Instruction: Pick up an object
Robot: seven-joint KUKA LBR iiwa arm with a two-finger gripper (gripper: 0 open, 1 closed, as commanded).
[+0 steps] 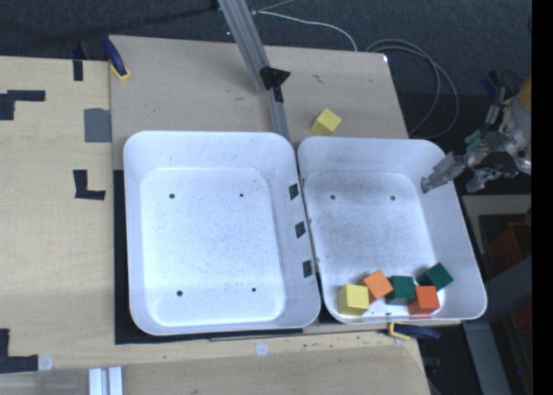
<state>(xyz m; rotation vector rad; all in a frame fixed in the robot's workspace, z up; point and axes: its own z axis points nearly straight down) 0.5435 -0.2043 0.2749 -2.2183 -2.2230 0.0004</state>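
Camera view: five small cubes cluster in the lower right corner of the right shallow white bin (363,212): a yellow cube (353,298), an orange cube (378,284), a dark green cube (402,288), a red-orange cube (426,299) and a second dark green cube (438,277), packed close together against the near wall. The two-finger gripper (449,173) sits at the frame's right, over the bin's right rim, well apart from the cluster; whether it is spread or pressed together cannot be told. A lone yellow block (326,122) lies on the bench beyond the bins. The left white bin (207,229) adjoins the right.
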